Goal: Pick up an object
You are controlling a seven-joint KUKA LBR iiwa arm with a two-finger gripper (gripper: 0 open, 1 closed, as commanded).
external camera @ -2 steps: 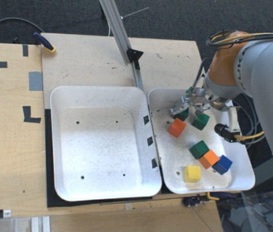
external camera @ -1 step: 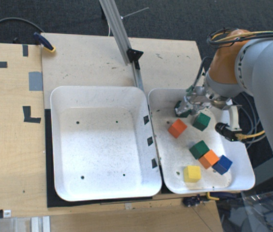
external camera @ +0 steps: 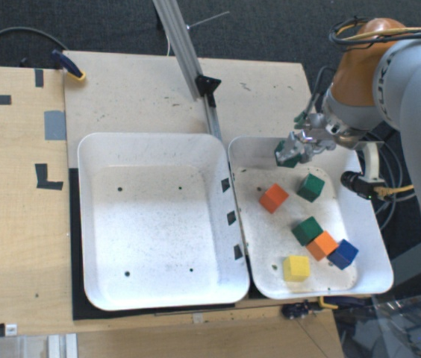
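The bench point(external camera: 158, 88), pale wood, carried everything else. On it the left bin point(external camera: 98, 162) sat just to the left of the right bin point(external camera: 371, 267), their inner walls touching along one seam. The right bin serves as the landmark here.

The KUKA arm point(external camera: 390, 66), grey with its orange band, came in above the right bin's upper right corner. A slanted metal rail point(external camera: 184, 43) ran down from the top edge and ended near the right bin's upper left corner.

The gripper point(external camera: 291, 154) hung over the right bin's upper edge, near the middle of that rim. Whether its grip was wide, narrow or closed on anything could not be told.

Inside the right bin lay six blocks. An orange cube point(external camera: 274, 198) sat left of centre. A green cube point(external camera: 311, 186) lay just right of it, apart. A second green cube point(external camera: 307, 230) lay lower, touching a second orange cube point(external camera: 322, 245), which touched a blue cube point(external camera: 343, 253) towards the right wall. A yellow cube point(external camera: 296, 268) sat near the bin's lower edge.
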